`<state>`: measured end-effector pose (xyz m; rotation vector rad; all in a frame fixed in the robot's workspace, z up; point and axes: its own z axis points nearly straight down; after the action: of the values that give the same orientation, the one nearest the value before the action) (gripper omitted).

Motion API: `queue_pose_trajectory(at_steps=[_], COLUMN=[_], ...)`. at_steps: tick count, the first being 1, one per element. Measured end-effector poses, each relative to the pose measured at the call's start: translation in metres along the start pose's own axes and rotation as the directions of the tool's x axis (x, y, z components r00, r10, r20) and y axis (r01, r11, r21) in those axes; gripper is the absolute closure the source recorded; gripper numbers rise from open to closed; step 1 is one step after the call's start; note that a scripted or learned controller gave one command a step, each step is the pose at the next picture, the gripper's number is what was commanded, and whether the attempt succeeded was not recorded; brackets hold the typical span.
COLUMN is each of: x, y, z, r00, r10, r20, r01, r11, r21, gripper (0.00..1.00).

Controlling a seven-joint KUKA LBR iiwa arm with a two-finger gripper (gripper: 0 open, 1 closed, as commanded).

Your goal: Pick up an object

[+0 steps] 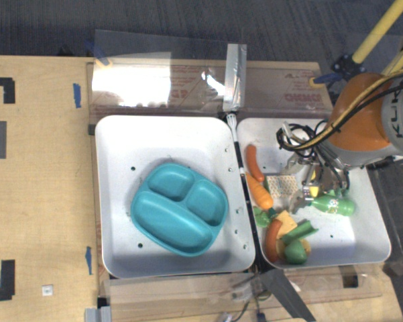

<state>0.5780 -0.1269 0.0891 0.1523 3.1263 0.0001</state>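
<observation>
Camera view: claw [313, 183] hangs low in the right bin [369, 247], above a green bottle [333, 204] by the toy pile; its opening, cannot tell. Bottle looks light, stiff, slick; best pinched across its middle.

A teal plastic divided plate [180, 208] with three compartments lies tilted in the left shallow white bin [114, 146]. The bins sit side by side on the pale wooden counter [37, 180], which carries black tape marks [3, 89] and small blue tape strips [77, 95]. Behind the bins stands a clear plastic sheet [147, 79] on brown cardboard [281, 89].
</observation>
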Motion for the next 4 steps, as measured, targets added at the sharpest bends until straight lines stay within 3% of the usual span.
queue_pose_trajectory(at_steps=[1, 2, 3, 4], x=[-0.036, -0.031, 0.019, 0.014], y=[-0.039, -0.013, -0.014, -0.012], z=[-0.005, 0.001, 0.000, -0.013], r00=[0.968, 0.973, 0.943, 0.942], r10=[-0.251, -0.232, -0.333, -0.335], r20=[-0.002, -0.001, 0.000, 0.013], r01=[0.251, 0.232, 0.333, 0.335], r11=[0.968, 0.973, 0.943, 0.942], r21=[0.001, 0.000, 0.001, 0.006], gripper=[0.00, 0.00, 0.00, 1.00])
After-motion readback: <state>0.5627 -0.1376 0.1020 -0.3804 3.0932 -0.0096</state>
